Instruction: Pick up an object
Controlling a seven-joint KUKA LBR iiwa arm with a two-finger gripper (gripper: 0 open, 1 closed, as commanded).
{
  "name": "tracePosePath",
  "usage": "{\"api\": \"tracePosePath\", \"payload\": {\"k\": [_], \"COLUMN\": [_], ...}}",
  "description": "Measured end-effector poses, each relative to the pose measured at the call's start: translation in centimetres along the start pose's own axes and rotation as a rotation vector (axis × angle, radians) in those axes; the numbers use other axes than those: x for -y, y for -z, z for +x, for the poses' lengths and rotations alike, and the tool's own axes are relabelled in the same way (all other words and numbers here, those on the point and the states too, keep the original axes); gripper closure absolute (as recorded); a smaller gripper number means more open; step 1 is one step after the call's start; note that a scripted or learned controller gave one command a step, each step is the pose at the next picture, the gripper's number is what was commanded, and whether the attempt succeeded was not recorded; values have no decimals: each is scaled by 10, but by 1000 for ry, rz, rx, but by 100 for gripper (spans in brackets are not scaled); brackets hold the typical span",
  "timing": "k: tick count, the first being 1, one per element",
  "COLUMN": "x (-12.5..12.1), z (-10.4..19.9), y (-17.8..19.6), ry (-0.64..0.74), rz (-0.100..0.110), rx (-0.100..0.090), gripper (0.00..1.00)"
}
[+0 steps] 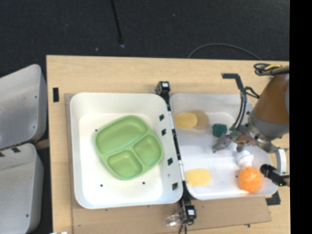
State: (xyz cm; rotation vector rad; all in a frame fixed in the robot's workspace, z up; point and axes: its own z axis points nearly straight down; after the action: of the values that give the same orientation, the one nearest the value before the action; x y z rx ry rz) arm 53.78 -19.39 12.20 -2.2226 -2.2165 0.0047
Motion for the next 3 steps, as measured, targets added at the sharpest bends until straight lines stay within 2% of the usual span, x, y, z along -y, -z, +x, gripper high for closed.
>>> {"api": "tracePosePath", "payload": {"k": [1,2,3], "x": [-2,-2,-3], "z": [-2,-5,-6], "y": [14,78,96], "ry": [-5,4,6], "rz": [-8,-11,-8], "rx": [2,3,1], "gripper": [100,100,100]}}
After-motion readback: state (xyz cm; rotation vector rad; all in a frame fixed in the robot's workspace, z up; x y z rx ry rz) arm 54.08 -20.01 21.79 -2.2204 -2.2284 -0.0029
